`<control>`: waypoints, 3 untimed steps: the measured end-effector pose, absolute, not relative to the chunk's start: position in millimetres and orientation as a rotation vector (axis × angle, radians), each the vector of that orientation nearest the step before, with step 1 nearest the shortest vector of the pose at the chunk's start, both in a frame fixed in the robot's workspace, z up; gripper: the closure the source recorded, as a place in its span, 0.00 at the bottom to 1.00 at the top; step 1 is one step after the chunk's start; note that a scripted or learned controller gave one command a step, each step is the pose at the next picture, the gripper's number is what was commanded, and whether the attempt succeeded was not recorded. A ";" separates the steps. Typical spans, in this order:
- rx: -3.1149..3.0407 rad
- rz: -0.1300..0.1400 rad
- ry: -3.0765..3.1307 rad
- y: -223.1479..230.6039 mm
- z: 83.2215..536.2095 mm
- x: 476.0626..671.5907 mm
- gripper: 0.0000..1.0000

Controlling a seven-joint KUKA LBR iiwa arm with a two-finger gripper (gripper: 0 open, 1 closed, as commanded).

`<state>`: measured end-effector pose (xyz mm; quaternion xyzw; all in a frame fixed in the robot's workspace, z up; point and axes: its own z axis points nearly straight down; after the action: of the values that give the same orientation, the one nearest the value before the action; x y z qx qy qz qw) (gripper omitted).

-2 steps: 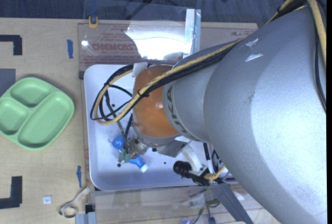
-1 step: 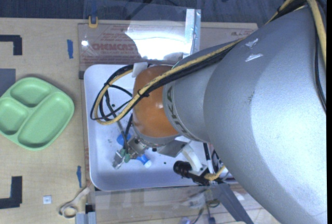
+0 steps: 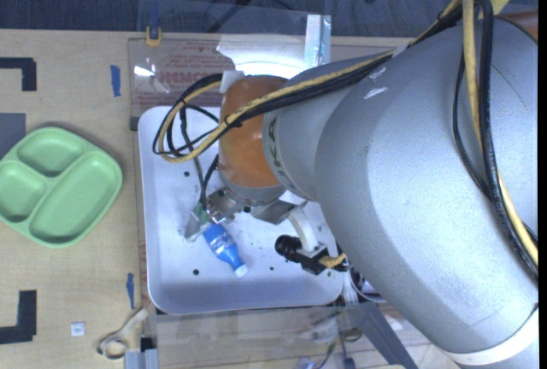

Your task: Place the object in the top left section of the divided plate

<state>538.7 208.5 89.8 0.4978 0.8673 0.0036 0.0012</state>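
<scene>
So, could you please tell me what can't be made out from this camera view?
- Claw: too small, under the arm's wrist; open or shut is unclear.
- Blue bottle: its upper end sits by the claw; whether it is gripped is unclear.
- White bin: right part covered by the arm.

The grey arm (image 3: 402,179) reached over the white bin (image 3: 171,273), its orange band (image 3: 248,137) above the bin's middle. The gripper (image 3: 205,222) hung low in the bin, right against the upper end of a blue bottle (image 3: 224,249) lying on the bin floor. Left of the bin, well apart, sat a green divided plate (image 3: 55,185) on the bench (image 3: 68,299).
</scene>
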 end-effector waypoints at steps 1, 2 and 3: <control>1.484 0.008 2.761 188.4 88.8 642.1 0.00; 1.475 0.014 2.761 191.8 101.5 643.1 1.00; 1.675 -0.001 2.659 216.7 146.6 581.0 1.00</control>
<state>581.0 216.7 146.6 0.5331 0.8461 -0.0002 -0.0004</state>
